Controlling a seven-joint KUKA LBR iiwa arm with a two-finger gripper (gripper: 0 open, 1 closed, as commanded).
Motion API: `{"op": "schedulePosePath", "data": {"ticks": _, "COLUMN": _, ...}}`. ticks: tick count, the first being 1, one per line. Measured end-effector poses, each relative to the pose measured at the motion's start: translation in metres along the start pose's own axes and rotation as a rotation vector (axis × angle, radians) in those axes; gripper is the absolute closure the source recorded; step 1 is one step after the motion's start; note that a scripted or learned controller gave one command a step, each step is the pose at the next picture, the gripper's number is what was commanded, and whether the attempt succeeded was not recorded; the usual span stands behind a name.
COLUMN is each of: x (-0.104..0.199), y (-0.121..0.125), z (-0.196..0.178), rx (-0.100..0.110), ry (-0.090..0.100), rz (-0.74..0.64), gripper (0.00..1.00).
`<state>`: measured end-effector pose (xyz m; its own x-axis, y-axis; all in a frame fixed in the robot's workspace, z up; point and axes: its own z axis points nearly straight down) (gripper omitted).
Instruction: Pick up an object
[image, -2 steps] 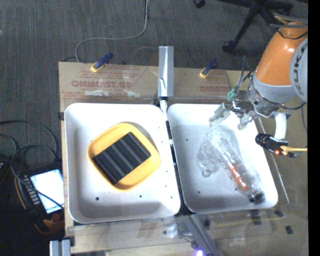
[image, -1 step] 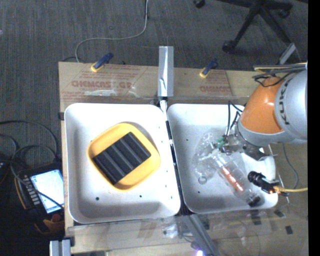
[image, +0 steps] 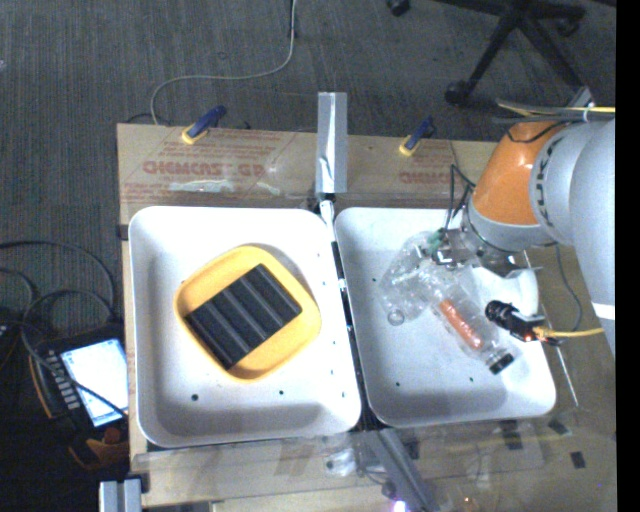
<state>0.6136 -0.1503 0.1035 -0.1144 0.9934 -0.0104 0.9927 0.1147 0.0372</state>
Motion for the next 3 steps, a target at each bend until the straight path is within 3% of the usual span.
{"op": "schedulePosePath", "data": {"ticks": 1, "x": 0.024, "y": -0.018, "z": -0.001, "rx": -0.004, "ry": -0.009, "rz": -0.102, "gripper": 0.0}}
{"op": "schedulePosePath", "data": {"ticks": 2, "x": 0.056, "y": -0.016, "z": -0.165, "rx": 0.038, "ry": 0.002, "rz": 0.212, "gripper": 0.0}}
{"op": "schedulePosePath", "data": {"ticks": 3, "x": -0.009, "y": -0.035, "z": -0.029, "rx": 0.041, "ry": 0.01, "rz": -0.014, "gripper": 0.0}}
